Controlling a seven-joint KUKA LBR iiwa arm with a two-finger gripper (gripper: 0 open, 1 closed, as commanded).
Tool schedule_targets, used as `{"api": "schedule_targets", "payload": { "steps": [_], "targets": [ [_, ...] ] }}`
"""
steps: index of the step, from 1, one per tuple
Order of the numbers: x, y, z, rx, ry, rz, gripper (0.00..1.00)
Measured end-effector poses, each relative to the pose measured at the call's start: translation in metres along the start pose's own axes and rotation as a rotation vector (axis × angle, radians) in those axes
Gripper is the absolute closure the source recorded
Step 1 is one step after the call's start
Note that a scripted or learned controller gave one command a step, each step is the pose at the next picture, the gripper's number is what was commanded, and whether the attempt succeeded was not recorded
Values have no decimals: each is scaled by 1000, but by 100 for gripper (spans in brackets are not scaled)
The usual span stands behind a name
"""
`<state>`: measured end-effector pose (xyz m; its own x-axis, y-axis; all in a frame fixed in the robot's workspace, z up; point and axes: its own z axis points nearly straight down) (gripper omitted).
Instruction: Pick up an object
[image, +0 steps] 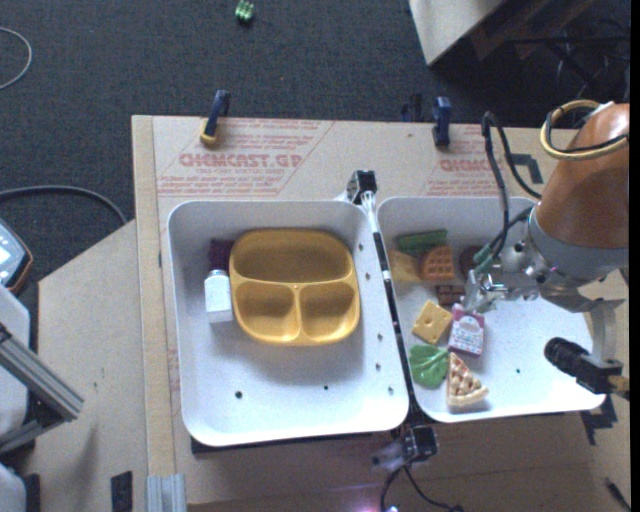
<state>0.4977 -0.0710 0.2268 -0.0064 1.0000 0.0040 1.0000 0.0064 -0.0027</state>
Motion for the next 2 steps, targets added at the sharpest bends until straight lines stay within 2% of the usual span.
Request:
{"api": "schedule_targets", "payload": {
  "steps": [1,2],
  "targets": [
    [53,0,11,2,0,0,100],
    [86,14,11,-5,-3,2,100]
  ]
}}
